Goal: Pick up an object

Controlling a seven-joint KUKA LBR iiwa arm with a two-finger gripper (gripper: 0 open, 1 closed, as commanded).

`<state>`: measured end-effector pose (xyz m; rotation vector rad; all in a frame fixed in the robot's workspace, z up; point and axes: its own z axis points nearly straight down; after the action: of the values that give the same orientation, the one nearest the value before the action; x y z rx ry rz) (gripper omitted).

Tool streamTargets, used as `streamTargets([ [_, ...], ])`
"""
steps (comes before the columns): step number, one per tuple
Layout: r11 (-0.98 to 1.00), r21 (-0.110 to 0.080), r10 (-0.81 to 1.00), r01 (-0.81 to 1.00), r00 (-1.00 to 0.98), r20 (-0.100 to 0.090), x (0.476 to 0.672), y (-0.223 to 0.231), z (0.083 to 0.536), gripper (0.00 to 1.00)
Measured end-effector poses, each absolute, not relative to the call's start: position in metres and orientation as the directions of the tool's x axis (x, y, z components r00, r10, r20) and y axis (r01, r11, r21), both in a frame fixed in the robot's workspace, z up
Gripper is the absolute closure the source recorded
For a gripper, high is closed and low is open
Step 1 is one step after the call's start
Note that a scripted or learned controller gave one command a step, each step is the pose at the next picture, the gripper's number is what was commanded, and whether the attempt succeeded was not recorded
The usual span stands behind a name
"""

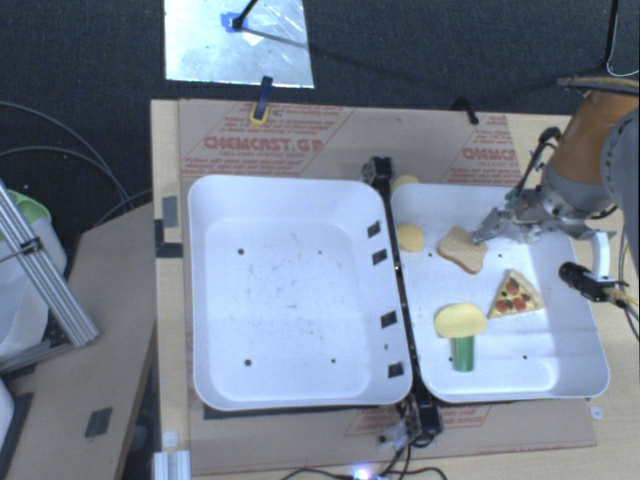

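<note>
Several toy foods lie in the right bin [540, 373]. A tan bread-shaped piece [461, 250] sits near the middle, with a small yellow round piece [410, 237] to its left. A pizza slice [515, 295] lies toward the right. A flat yellow piece [459, 319] lies at the front, touching a green cylinder [463, 352] just below it. My gripper [492, 227] hangs low over the bin's back right, just right of the bread piece, with nothing seen between its fingers.
The left bin [200, 268] stands beside the right one, split from it by a black divider [390, 268]. Another pale yellow thing [404, 182] rests on the back rim. A metal plate [238, 28] lies behind the bench.
</note>
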<state>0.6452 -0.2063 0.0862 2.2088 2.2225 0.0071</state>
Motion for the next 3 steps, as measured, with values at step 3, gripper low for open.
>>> streamTargets([
  [3,-0.003,0.011,1.000,1.000,0.003,-0.001,0.498,-0.122,0.088,0.00],
])
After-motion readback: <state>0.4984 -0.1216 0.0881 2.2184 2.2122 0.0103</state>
